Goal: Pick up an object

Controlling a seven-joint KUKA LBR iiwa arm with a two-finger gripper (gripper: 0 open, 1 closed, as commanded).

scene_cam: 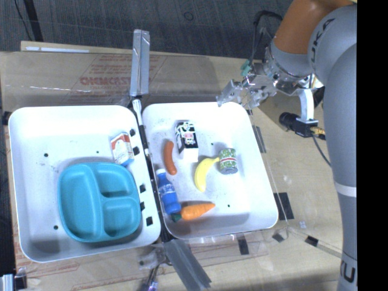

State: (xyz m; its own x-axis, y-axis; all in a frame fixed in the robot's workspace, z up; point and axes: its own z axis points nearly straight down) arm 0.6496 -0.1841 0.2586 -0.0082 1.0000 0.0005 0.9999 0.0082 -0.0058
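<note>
My gripper (238, 94) hangs above the far right corner of the right bin (260, 180), open with nothing between its fingers. Below it in that bin lie a black-and-white carton (187, 139), a reddish sausage (170, 157), a yellow banana (205, 172), a small green can (228, 160), a blue bottle (167, 193) and an orange carrot (197, 210). The carton is the nearest of these to the gripper, some way down and to its left.
The left bin (30, 132) holds a blue divided plate (100, 202) and a small red-and-white carton (122, 147). A grey post (140, 65) stands behind the gap between the bins. The arm's cables (300, 123) hang off the right bin's far right side.
</note>
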